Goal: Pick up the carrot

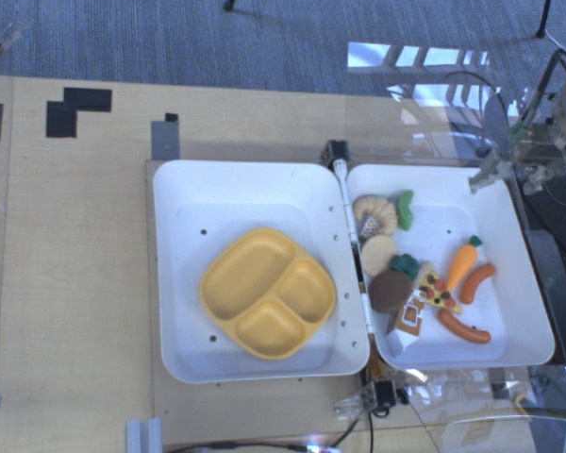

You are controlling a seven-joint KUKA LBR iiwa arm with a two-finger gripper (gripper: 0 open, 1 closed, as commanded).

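Sausage crowds the right bin's near rim; carrot lies tilted just beyond. My pincer hovers at the far corner; its state I cannot tell.

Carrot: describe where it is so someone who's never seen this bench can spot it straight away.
Look in the right bin of the two white bins, on its right-hand side. The carrot lies there at a slant, its green top toward the bin's far edge. Two sausages lie right beside it, reddish and rounded at both ends; the carrot is brighter orange, tapered, and the one with a green tuft.
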